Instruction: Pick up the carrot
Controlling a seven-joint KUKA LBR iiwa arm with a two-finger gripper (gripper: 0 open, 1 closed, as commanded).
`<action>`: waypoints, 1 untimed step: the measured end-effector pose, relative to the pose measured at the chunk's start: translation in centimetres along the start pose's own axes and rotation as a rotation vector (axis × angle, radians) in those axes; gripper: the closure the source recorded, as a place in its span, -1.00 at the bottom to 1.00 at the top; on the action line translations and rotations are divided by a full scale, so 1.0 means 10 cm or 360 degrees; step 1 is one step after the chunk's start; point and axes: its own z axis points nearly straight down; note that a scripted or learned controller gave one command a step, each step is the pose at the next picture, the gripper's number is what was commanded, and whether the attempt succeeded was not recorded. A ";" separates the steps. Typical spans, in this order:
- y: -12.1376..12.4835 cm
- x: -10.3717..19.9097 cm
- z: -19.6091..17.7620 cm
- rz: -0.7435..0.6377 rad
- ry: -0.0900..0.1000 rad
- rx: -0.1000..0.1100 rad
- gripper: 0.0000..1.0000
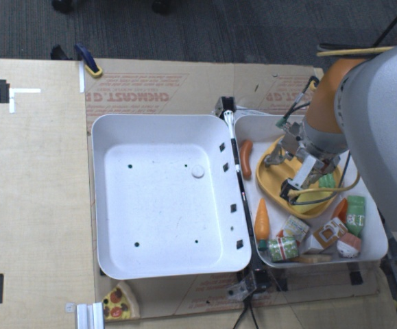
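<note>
The carrot [261, 219] is an orange tapered piece lying lengthwise along the left wall of the right bin [247, 184], its narrow tip pointing to the far side. My gripper [282, 173] hangs over a yellow plate [270, 184] in the same bin, up and to the right of the carrot and apart from it. Its two dark fingers [275, 160] stand spread, so it is open, with just the plate showing between them.
A reddish sausage [245, 157] lies by the bin's left wall beyond the carrot. A green can [284, 247], small boxes [330, 232] and other toy food crowd the near right of the bin. The left bin [102, 184] holds a small white disc [197, 172].
</note>
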 end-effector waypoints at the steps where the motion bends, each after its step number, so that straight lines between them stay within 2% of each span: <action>1: 0.00 -0.08 -0.10 0.0001 -0.0032 0.0017 1.00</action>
